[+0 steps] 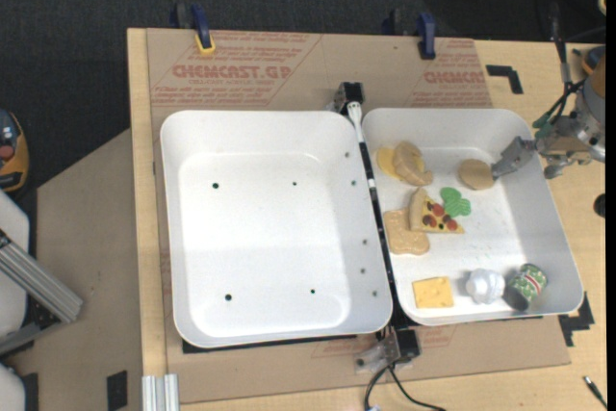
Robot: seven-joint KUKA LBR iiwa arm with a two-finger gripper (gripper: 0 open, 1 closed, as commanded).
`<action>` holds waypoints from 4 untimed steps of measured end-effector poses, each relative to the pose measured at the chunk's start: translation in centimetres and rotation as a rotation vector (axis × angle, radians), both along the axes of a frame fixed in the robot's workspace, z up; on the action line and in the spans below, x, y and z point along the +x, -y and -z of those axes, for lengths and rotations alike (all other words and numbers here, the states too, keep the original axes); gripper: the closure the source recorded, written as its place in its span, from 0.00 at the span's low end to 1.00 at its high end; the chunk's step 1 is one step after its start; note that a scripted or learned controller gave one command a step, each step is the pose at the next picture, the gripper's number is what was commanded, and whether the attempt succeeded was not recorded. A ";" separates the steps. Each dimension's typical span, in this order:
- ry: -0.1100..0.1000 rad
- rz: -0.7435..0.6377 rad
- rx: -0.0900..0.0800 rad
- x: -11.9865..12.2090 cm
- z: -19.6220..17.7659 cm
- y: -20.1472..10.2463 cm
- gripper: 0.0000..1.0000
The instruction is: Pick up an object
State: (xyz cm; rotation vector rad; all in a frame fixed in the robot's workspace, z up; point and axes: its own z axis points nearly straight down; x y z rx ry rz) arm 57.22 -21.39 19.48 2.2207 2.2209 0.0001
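The bench top point(289, 63) is a brown board printed with red lettering, held by two blue clamps point(201, 26) along its upper edge; on it sit two shallow white bins side by side. The left bin point(183, 207) fills the middle of the frame, its floor showing four small dark dots; a black bracket point(349, 95) sits at the top of the seam between the bins.

The right bin point(549, 236) holds all the objects; near its upper left lies a pale tan bread-like piece point(412, 165) partly over a yellow slice point(387, 160); below these, a pizza wedge point(428, 212) with red spots, a green leafy piece point(454, 201) touching its upper right, and a tan cracker-like piece point(404, 234) at its lower left; a yellow cheese square point(432, 292) lies near the bottom edge; to its right, a white rounded item point(483, 285), then a green and white can point(526, 282) in the lower right corner.

In the upper part of the bin lies a round tan cookie-like object point(474, 174); the gripper point(505, 164) reaches in from the right edge of the frame, its grey tip just beside or touching that cookie's right side; whether the gripper is wide or narrow I cannot tell, and nothing is visibly held.
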 end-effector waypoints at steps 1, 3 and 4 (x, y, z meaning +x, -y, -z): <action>0.004 -0.001 -0.002 0.1 -1.1 0.0 1.00; -0.007 0.003 0.004 -9.6 5.3 1.0 1.00; 0.002 0.001 -0.002 -9.3 4.1 1.0 1.00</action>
